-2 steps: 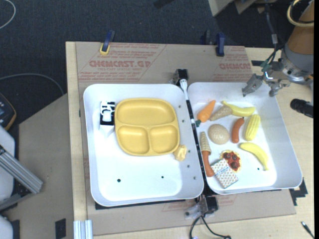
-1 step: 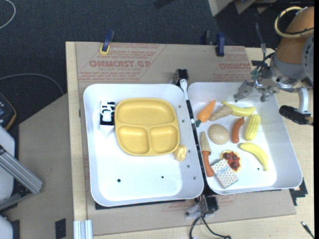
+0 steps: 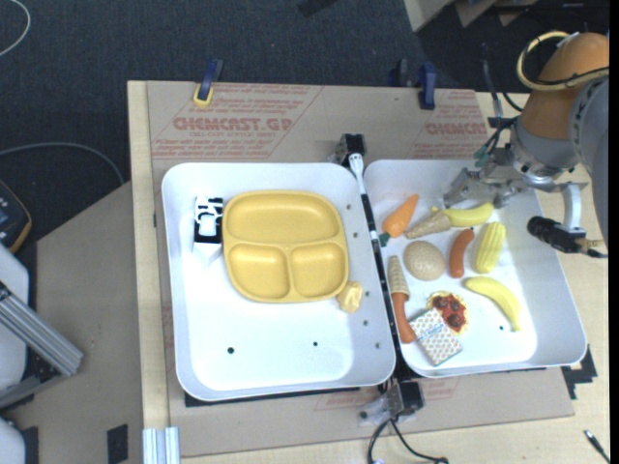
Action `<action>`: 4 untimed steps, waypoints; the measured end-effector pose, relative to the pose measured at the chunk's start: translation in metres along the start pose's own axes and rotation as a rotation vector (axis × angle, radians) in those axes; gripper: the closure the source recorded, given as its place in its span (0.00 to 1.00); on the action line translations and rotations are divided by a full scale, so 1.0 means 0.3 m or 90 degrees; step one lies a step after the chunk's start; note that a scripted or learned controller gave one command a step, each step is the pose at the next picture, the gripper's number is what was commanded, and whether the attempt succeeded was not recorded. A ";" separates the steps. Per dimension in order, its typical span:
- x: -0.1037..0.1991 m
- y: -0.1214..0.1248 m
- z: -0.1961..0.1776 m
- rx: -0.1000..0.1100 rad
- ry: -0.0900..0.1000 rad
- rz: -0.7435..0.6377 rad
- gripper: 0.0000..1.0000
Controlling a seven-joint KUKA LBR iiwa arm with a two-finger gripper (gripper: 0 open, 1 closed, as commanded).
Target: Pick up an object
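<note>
My gripper (image 3: 476, 189) hangs over the far part of the right bin (image 3: 551, 341), just above a small yellow banana piece (image 3: 471, 216) and a cone (image 3: 427, 224). Nothing is visibly held. The same bin holds a carrot (image 3: 399, 216), a corn cob (image 3: 490, 246), a red sausage (image 3: 460, 252), a tan egg-shaped item (image 3: 423, 260), a banana (image 3: 495, 300), a pizza slice (image 3: 448, 309), a checked cracker (image 3: 437, 337) and a long thin sausage (image 3: 401, 319).
The left bin (image 3: 280, 356) bears a yellow divided plate (image 3: 285, 245), a black-and-white item (image 3: 206, 220) at its left and a small pale yellow piece (image 3: 350, 298) at the right wall. The arm's orange band (image 3: 571, 61) rises at the far right.
</note>
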State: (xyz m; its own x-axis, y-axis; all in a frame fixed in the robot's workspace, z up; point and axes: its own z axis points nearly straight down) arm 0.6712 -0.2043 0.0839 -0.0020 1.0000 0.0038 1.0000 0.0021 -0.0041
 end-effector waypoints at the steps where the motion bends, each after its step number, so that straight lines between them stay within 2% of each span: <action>1: -0.002 0.003 -0.041 -0.003 -0.003 -0.001 1.00; 2: -0.005 -0.021 -0.242 -0.006 -0.004 0.002 1.00; 3: 0.012 0.011 -0.411 -0.008 -0.004 0.000 1.00; 4: 0.012 0.014 -0.476 -0.006 -0.004 0.001 1.00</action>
State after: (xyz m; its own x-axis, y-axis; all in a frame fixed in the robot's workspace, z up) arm 0.6759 -0.2013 0.2267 -0.0009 1.0000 -0.0020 1.0000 0.0009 0.0053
